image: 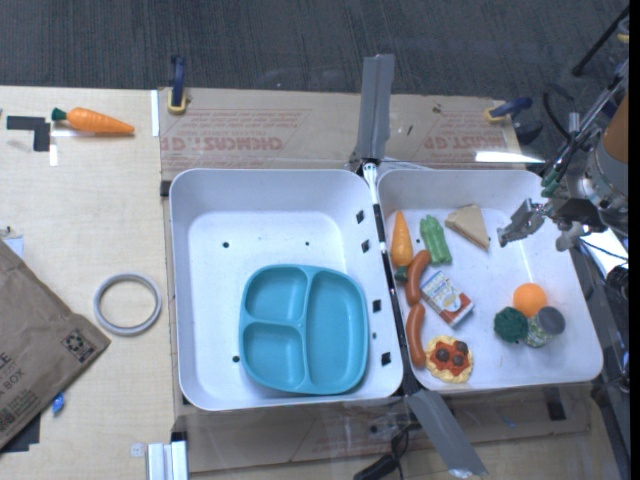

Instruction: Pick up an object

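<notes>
The gripper [545, 226] hovers over the right bin [590, 353] near its far right edge; finger spread cannot be told, and nothing shows in its grasp. Below it lie an orange ball [530, 297], a green broccoli piece [511, 324] (touching a small can [546, 324]), and a bread wedge [468, 225] to its left.

I see even, bright overhead lighting; the two white bins [190, 298] verge on overexposure, with only soft, short shadows under the blue tray [305, 328]. The dark carpet [300, 18] reads dim. Focus is fairly sharp centrally; the arm [610, 138] at right looks slightly blurred.
</notes>
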Available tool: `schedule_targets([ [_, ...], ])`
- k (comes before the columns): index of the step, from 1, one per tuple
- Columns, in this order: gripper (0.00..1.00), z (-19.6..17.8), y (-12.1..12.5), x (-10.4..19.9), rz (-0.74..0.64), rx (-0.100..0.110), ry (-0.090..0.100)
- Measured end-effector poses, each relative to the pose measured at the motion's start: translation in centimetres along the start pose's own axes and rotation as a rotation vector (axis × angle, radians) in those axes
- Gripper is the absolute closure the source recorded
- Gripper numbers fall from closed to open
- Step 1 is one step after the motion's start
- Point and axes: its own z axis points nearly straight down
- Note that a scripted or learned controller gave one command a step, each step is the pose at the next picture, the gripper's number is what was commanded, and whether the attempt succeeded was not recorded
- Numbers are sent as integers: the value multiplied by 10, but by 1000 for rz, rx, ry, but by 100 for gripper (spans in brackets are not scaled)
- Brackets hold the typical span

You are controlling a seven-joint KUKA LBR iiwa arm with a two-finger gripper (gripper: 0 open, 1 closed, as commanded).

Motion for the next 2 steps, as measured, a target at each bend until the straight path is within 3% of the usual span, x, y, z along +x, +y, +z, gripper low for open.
schedule_targets([
  [1, 0, 76, 12, -61, -197, 2, 1],
  [2, 0, 159, 6, -63, -375, 0, 6],
])
